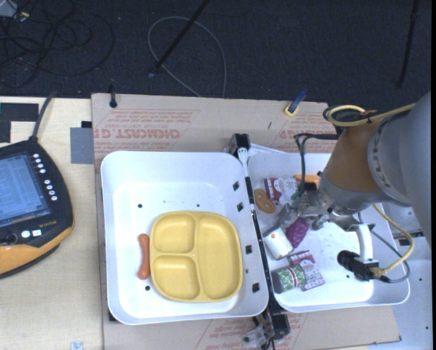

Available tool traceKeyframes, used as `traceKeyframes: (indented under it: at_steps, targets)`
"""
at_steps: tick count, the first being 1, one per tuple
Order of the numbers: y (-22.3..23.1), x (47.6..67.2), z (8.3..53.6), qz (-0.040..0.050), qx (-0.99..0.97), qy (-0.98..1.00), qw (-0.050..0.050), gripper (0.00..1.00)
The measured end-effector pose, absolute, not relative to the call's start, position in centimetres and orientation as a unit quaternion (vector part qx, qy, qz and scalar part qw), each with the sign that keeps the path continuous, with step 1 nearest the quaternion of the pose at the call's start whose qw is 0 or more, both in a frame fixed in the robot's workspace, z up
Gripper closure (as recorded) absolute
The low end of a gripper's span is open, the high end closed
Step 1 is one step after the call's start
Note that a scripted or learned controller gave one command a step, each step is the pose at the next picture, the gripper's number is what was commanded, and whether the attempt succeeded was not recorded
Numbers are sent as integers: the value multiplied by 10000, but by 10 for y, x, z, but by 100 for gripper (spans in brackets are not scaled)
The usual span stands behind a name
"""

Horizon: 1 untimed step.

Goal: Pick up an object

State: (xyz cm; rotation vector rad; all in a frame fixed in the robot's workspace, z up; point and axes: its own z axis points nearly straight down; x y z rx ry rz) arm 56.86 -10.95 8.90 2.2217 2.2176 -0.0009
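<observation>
Can: green/red label, lying in the right bin; cam-side of the purple piece, near but apart.
Flat packet: just beside the can, also cam-side of the purple piece.
Yellow plate: divided, in the left bin; well to view-left of the purple piece, across the bin walls.
Orange sausage: further view-left of the purple piece, just past the plate.
White cup-like cyl.: just view-left and slightly cam-side of the purple piece; can't tell if they touch.
Purple piece: prob. the pick target (my guess). Small, elongated, long axis slanting from near-left to far-right.
End effector: right at the far end of the purple piece. Open or closed: can't tell. Can't tell either if the piece is gripped.
Key relation: target lies immed. cam-side of and under the end effector, its long axis pointing roughly up into it. Judgement: next move needs a descent w/ hardly any sideways shift.
Brown round item: far-left of the purple piece, near.
Red/white pouch: beyond the purple piece, slightly view-left.
Orange band: on the arm, far-right of the purple piece.
Risk: crowded neighbours, esp. the white cyl., could get nudged.
Cardboard: on the worktop, farthest beyond the purple piece.
</observation>
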Motion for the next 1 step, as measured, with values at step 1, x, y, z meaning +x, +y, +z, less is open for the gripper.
traceKeyframes:
  at_steps: [1]
  targets:
    - [-108, 568, 98, -1, 7076, 7067, -15, 100]
